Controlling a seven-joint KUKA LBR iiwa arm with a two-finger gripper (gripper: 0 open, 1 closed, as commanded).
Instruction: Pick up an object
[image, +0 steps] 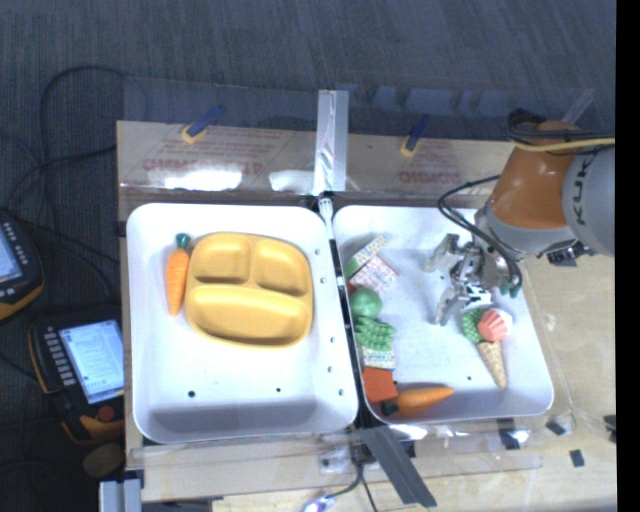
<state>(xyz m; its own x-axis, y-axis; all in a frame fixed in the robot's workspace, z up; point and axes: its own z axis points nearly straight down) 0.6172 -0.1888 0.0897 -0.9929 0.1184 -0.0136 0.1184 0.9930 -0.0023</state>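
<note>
My gripper (441, 283) hangs low over the middle of the right bin (420, 330), its fingers spread and nothing between them. Just to its right lies an ice cream cone toy (490, 340) with a red and green top. Along the bin's left wall sit a patterned packet (370, 268), a green round toy (366, 303) and a green pea pod (375, 333). An orange carrot (422, 397) and a red-orange block (378, 383) lie at the bin's front.
The left bin (150, 370) holds a yellow divided tray (248, 288) and a small carrot (177, 277) beside it. A metal divider (331, 140) stands behind the bins. Cables and a handheld device (85, 360) lie left of the bench.
</note>
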